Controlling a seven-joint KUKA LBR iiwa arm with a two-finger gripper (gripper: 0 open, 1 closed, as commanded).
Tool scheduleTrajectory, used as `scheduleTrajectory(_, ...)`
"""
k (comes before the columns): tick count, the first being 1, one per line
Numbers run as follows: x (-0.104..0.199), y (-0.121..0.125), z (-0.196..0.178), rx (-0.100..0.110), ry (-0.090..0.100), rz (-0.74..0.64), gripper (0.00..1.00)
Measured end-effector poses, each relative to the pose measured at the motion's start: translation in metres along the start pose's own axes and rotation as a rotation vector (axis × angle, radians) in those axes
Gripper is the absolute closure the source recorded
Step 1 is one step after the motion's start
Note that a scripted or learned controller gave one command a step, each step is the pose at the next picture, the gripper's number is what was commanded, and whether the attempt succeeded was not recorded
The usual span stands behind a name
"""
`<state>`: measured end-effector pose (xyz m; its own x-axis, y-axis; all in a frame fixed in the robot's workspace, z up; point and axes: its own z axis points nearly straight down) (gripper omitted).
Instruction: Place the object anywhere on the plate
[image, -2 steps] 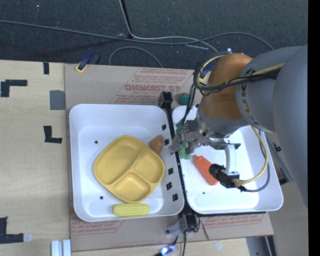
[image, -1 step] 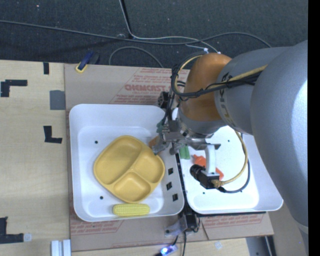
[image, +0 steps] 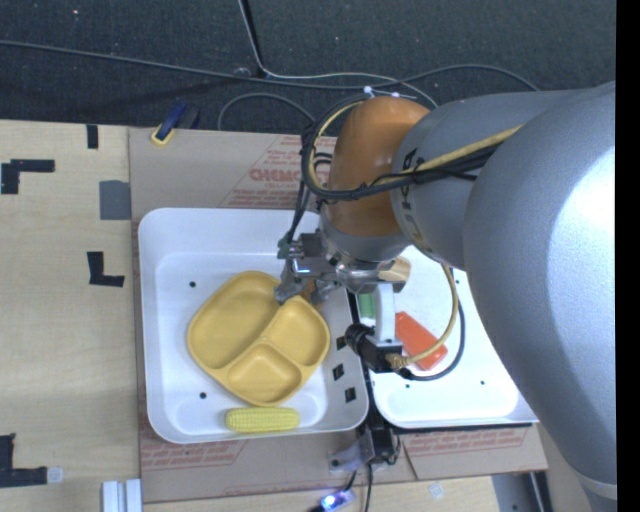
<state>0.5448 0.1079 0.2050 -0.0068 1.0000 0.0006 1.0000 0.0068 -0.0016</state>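
Looking down from above, a light wooden bench (image: 60, 330) is seen, with black marks stuck on it at the left. A dark floor (image: 120, 60) is seen past the far edge, and thin cables (image: 255, 45) are laid across it. A sheet of brown cardboard (image: 220, 170) is spread under the bins.

Two white bins are counted. The left bin (image: 165, 300) is seen whole. One yellow plate (image: 258, 336) is laid in it, and three parts can be counted in the plate. One yellow corn cob (image: 262, 419) is laid in the same bin, just beside the near edge of the plate and not on it. The corn is close to the near wall of the bin.

One gripper (image: 298, 272) is seen at the far right edge of the plate, low over it. Its fingers are too dark and too small to be made out, so it cannot be told if they are spread or pressed together. Nothing is seen held in it.

The right bin (image: 450, 405) is partly hidden by the big grey arm (image: 540, 260), which is marked with an orange band (image: 370, 165). One orange thing (image: 420, 335) and one green thing (image: 367, 303) are seen in this bin, close to the wall between the bins. What they are cannot be told.
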Motion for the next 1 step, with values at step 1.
scheduleTrajectory(1,0.0538,0.0002,-0.0189,-0.001,0.001,0.000,1.00)
